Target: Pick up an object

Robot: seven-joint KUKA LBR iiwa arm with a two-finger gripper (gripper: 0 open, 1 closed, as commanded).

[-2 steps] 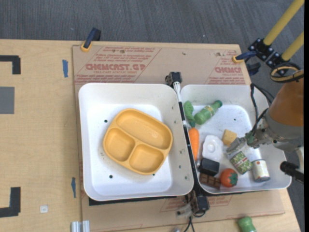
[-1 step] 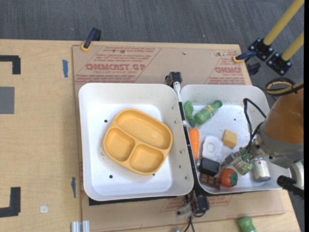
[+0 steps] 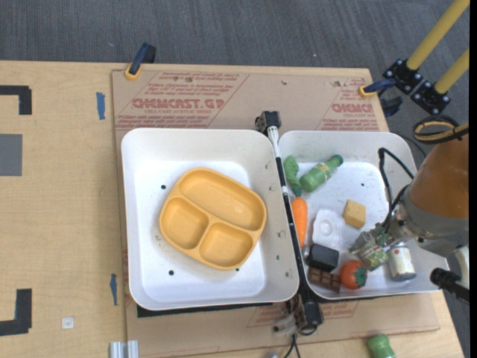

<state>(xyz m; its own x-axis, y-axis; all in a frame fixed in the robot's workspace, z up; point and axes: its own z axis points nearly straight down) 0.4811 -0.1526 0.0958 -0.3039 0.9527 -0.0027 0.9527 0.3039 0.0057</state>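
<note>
Camera view: from above, at a slant, over a bench with two bins side by side.
Bins: two, both shallow and white; the left bin and the right bin touch along their inner walls.
Left bin contents: one yellow plate with three compartments, lying near the middle.
Right bin contents: one green bottle at the top, one orange carrot along the left wall, one tan block near the middle, one white lid just beside the carrot, one black box below the lid, one brown chocolate bar at the bottom edge, one red tomato beside the bar, one white can lying on its side at the lower right.
Arm: one, grey with an orange band, reaching in from the right over the right bin.
Gripper: the gripper is low in the right bin, between the tan block and the tomato, just left of the can; whether its fingers are apart or closed cannot be told, nor whether anything is held.
Surface: a brown cardboard sheet with red print under both bins, on a light wooden bench.
Clamps: two, one with a yellow grip at the sheet's upper left corner, one at its upper right.
Room: grey carpet beyond the bench; two yellow poles at the upper right.
</note>
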